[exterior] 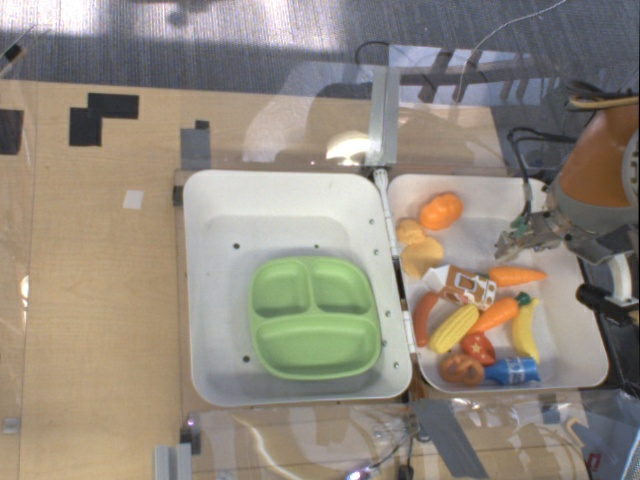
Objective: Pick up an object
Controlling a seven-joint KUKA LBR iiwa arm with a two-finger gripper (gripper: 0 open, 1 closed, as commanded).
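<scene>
The gripper was seen low over the right bin, near its far right side, just above a carrot lying crosswise there. Whether it was wide or narrow could not be told, and nothing was seen held in it.

The toy foods were crowded toward the right bin's middle and near edge: an orange fruit at the far left, two pale pieces against the left wall, a second carrot, a corn cob, a banana, a red sausage, a tomato, a brown fruit and a blue can by the near edge. In the left bin a green divided plate was lying toward the near right corner.

The crosswise carrot was judged the best target, being nearest and free on its far side; it should be taken across its narrow width, at mid-length, so that neighbours are not nudged.

A small patterned carton was noted, but no print on it or the can could be read.
</scene>
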